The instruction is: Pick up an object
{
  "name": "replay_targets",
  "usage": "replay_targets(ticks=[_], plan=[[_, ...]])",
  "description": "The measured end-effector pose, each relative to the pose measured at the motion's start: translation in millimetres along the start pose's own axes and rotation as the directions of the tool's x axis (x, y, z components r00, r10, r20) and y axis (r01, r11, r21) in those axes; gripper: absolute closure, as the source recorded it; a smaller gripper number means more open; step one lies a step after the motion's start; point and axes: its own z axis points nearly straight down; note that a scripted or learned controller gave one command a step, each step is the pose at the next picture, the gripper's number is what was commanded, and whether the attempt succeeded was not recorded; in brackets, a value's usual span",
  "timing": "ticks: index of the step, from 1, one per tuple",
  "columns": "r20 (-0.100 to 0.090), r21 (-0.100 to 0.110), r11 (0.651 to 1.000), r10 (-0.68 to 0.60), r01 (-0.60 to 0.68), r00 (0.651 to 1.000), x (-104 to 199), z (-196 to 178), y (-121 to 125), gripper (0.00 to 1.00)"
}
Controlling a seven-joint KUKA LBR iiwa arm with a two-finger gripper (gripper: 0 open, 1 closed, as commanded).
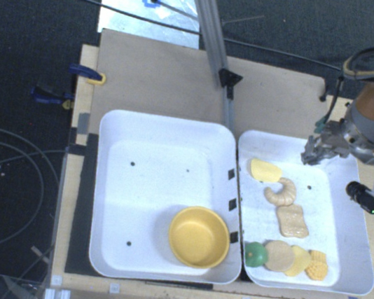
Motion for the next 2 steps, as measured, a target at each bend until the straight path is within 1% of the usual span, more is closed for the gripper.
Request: replay_targets(ticks=[1, 2], plan=[[-0.001, 0.003, 1.000, -0.002, 0.002, 1.000, 0.2, -6.8, 1.1, 1.00], [-0.003, 0.002, 1.000, -0.011, 0.011, 1.000, 56.9, -10.7, 16.7, 1.00]])
